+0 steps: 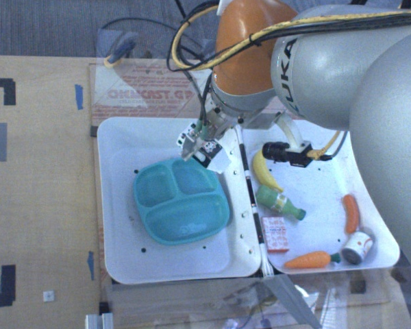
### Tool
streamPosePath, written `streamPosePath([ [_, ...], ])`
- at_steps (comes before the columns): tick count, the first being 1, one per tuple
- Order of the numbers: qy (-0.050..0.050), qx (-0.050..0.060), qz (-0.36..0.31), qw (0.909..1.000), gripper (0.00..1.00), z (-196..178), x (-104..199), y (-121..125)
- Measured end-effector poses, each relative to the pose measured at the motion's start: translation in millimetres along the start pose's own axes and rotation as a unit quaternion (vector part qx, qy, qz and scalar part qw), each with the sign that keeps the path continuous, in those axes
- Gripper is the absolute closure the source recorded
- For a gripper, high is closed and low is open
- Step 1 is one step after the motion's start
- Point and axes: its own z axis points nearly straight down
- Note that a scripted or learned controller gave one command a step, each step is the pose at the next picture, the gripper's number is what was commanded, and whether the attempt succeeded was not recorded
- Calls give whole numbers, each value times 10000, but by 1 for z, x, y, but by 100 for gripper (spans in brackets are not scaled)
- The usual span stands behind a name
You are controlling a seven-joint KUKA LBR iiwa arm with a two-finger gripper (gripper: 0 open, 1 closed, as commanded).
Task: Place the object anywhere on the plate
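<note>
Your claw (197, 144) hovers at the far rim of the blue plate (181, 202); whether it grips anything, you cannot tell. You seem at the placing step. Next, centre over the plate.

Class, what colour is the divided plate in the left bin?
Teal blue, plain with no pattern: the plate shows best in the camera view.

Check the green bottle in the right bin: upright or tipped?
Tipped. The green glass bottle lies on its side on the right white bin floor, beside the yellow banana.
</note>
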Motion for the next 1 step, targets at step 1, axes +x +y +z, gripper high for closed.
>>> streamPosePath([
  [1,-5,-2,-7,10000,100,41,-45,17],
])
